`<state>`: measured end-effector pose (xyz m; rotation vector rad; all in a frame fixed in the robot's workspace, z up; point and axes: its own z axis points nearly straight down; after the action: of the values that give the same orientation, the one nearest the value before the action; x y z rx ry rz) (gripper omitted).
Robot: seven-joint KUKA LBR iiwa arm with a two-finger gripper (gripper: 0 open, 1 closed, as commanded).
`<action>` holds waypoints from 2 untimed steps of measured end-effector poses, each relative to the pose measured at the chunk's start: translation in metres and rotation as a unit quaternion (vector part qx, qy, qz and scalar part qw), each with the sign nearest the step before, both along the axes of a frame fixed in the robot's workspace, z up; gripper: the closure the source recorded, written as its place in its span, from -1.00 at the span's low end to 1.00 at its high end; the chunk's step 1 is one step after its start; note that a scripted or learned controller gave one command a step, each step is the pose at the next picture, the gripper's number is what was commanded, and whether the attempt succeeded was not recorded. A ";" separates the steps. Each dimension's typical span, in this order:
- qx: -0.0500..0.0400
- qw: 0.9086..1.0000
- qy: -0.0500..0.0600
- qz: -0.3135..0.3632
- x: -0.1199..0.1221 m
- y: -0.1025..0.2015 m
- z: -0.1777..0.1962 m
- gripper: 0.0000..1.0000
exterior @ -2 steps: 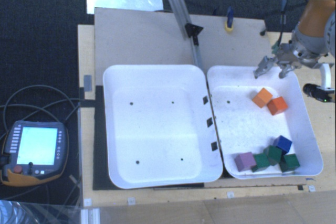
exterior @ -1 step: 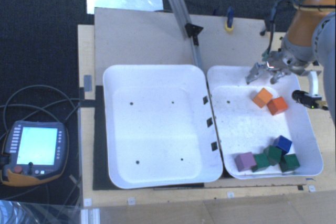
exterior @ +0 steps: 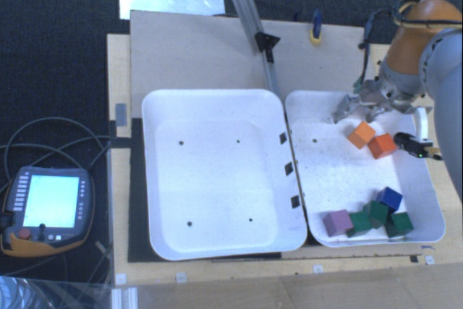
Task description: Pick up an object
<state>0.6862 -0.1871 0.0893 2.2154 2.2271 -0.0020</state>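
My gripper (exterior: pixel 359 113) hangs over the back of the right bin (exterior: pixel 318 177), its two fingers spread apart with nothing between them. Just in front of it lies an orange block (exterior: pixel 361 134), touching a red-orange block (exterior: pixel 382 145). In the bin's front right corner sits a cluster: a blue block (exterior: pixel 389 197), three green blocks (exterior: pixel 376 213) and a purple block (exterior: pixel 336 222).
The left bin (exterior: pixel 217 170) adjoins the right one, joined by black clips (exterior: pixel 289 168). A slanted metal pole (exterior: pixel 246 3) crosses above the bench's back. A teach pendant (exterior: pixel 47 210) with cables lies off the bench at left.
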 end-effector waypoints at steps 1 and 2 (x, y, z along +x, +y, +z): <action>-0.002 1.000 -0.003 0.002 0.002 -0.001 0.015 1.00; -0.001 1.000 -0.004 -0.002 -0.006 -0.002 0.073 1.00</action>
<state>0.6804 -0.1890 0.1624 2.2145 2.2190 0.0057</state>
